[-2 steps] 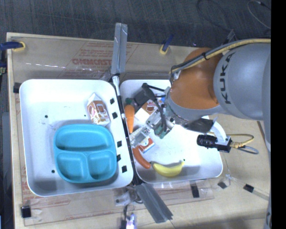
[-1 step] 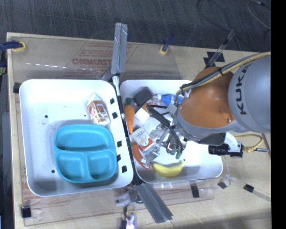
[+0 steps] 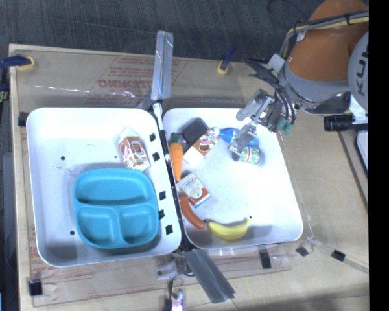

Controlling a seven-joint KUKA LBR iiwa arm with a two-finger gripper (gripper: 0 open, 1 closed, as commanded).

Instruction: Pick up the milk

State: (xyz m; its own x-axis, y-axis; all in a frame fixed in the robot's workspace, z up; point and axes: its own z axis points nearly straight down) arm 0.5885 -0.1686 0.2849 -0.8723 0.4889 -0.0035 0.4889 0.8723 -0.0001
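Observation:
Three small cartons could be the milk, and I cannot tell which is. A brown-and-white one (image 3: 133, 151) lies in the left bin (image 3: 52, 135), by the divider. In the right bin (image 3: 272, 199), one with a red print (image 3: 207, 142) lies at the back and a white one (image 3: 193, 188) near the middle left. My gripper (image 3: 246, 126) hangs over the right bin's back right, open, with nothing between its fingers. It is just above a blue packet (image 3: 228, 135) and a green-and-red can (image 3: 250, 155), well right of the cartons.
A blue divided tray (image 3: 117, 207) fills the front of the left bin. The right bin also holds a carrot (image 3: 176, 159), a black block (image 3: 194, 129), a sausage (image 3: 190, 215) and a banana (image 3: 228, 229) at the front. A metal divider bar (image 3: 161, 63) rises at the back.

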